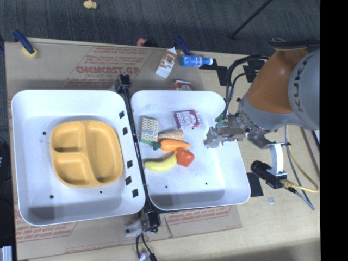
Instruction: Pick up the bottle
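The bottle (196, 61), small, blue and white-capped, lies on its side on the bench beyond the right bin (231, 186). It looks light, stiff and slippery; grip across its middle. The gripper (213, 137) hangs over that bin's right side, carrying nothing.

Bottle (194, 61): small, blue body w/ white cap end. Lying on its side, long axis approx. left-right in camera view, cap end toward right. Location: on bench surface beyond far edge of right bin, outside both bins, near a blue clamp. Not gripped. No damage visible at this res.
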